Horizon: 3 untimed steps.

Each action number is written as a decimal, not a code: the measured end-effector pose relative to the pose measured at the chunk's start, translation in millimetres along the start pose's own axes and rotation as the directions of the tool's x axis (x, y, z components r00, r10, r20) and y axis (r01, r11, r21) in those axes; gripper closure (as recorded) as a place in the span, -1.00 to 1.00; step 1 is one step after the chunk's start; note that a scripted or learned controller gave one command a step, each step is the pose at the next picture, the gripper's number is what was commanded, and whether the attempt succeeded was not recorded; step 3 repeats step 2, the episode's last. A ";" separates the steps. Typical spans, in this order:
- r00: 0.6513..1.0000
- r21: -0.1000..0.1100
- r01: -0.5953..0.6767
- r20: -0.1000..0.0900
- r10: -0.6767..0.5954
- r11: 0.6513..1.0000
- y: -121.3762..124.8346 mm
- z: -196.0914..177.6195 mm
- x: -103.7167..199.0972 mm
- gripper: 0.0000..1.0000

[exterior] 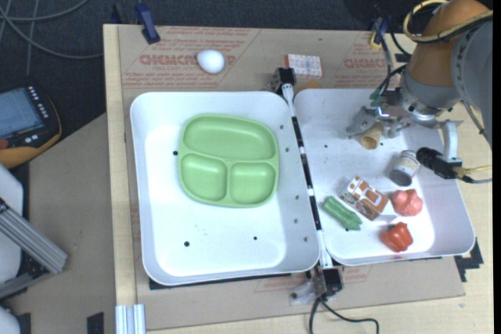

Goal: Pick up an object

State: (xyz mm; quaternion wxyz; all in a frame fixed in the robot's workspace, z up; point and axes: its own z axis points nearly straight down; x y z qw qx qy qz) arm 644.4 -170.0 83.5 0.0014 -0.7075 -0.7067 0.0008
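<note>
Nearest the lens, the red pepper (398, 236) lies well below the jaws (376, 123), with a pink fruit (406, 202), a patterned packet (366, 197) and a green pod (343, 213) beside it, all resting in the right bin (337, 117). A tan cork-like piece (369, 138) sits just under the jaws, perhaps touching. How far the jaws are parted cannot be told. I judge nothing lifted yet; the grasp and raise remain.

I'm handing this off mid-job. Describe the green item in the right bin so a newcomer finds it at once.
Start at the right bin, the one without the green tray. Near its front-left part, close to the divider, lies a green pod-shaped object, angled diagonally. It sits just left of the brown-and-white packet and is the only green item in that bin.
</note>
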 end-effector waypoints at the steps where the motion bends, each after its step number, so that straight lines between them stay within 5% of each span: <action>1: 1.000 -0.005 0.000 0.001 0.000 1.000 1.5 -11.9 -0.3 1.00; 2: 1.000 -0.007 0.004 0.000 -0.004 1.000 -10.3 -102.7 96.1 1.00; 3: 1.000 -0.007 0.004 0.000 -0.004 1.000 -10.3 -102.7 96.1 1.00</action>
